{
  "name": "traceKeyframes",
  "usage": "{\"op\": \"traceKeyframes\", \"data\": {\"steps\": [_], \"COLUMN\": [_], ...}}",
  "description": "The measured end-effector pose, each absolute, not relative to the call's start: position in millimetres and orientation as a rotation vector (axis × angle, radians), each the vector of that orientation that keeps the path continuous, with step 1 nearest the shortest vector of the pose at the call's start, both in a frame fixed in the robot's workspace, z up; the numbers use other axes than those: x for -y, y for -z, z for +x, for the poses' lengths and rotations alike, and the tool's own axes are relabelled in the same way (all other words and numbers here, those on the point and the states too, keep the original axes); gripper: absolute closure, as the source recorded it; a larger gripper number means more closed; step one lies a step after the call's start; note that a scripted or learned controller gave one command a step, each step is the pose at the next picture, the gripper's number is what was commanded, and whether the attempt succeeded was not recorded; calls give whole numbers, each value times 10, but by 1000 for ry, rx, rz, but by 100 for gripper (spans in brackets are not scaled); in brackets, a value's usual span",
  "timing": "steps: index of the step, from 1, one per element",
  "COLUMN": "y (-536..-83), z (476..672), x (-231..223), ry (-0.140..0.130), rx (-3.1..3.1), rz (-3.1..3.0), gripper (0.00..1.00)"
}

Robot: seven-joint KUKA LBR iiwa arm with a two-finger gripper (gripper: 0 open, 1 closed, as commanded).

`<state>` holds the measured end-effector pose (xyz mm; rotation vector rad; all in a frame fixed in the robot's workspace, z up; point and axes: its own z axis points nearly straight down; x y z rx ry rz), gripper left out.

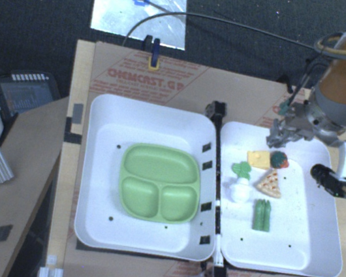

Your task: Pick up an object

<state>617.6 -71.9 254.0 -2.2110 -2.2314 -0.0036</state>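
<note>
A: Which step is in hand?

B: The approach, I'd judge. The gripper [277, 141] hangs over the far edge of the right bin [311, 258], and nothing sits between its fingers that I can see. Whether they are open or shut, I cannot tell.

A: Where are the things to pick?

B: Just below the gripper lie a yellow cheese wedge [259, 158] and a small red and green piece [280, 159], the two touching. A little nearer the camera is a pizza slice [270, 183], with a green and white piece [240, 180] to its left. The green bundle [261, 214] lies farther off again.

A: And the next move?

B: Probably a short descent onto the cheese or the red piece, centred on one only, since crowded neighbours may spoil the grasp.

A: The green tray [157, 183]?

B: Well off to the gripper's left, in the other bin [97, 154].
</note>
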Motion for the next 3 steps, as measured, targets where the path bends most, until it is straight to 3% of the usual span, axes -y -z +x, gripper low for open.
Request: {"op": "traceKeyframes", "data": {"steps": [3], "y": [-2211], "z": [5849], "x": [-760], "ry": [3], "rx": [2231], "rz": [-2210], "gripper": [100]}}
